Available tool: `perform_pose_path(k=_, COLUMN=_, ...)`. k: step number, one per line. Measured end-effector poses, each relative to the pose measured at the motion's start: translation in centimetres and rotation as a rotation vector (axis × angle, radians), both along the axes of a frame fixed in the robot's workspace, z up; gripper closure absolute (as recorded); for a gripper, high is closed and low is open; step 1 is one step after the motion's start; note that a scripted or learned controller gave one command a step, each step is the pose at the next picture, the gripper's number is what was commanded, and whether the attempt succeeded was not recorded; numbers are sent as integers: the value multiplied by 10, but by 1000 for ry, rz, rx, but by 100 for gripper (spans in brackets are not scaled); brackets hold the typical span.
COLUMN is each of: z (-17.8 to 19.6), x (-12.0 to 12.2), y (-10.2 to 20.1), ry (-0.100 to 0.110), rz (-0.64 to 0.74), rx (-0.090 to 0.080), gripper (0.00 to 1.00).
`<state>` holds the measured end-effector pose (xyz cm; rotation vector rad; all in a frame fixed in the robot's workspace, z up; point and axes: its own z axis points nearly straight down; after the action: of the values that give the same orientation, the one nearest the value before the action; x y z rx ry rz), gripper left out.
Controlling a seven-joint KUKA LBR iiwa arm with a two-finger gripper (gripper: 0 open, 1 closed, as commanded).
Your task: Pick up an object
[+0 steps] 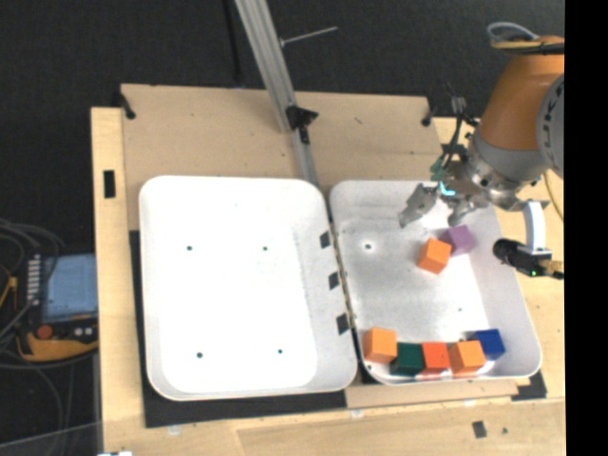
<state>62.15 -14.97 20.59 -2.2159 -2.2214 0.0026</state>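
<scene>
- Trouble brewing first: the small orange cube and the small pale purple cube sit touching, corner to side, near the middle of the right shallow white bin. Drop on one and a finger may land on its neighbour, knocking both askew.
- The orange cube looks turned diagonally; a mismatched wrist angle, in my judgement, would pinch corners and squirt it away.
- The two-finger gripper on the grey arm with its orange band hangs at about 12 o'clock from those two cubes, close by, over the bin's upper part.
- Its fingers look spread fairly wide, one metal finger jutting toward 8 o'clock. Nothing between them, touching nothing I can make out.
- Along the bin's 6 o'clock wall, a tight row: orange, dark green, orange, orange, blue blocks. Packed side by side, no finger room there.
- Left white bin lies at 9 o'clock.
</scene>
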Motion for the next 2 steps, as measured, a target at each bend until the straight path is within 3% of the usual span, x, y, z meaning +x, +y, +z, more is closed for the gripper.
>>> perform_pose_path(k=1, z=3, x=1, y=0, ry=-5, rz=1, rx=-1, gripper=0)
perform_pose_path(k=2, z=-42, x=1, y=6, ry=-1, rz=3, rx=-3, gripper=0)
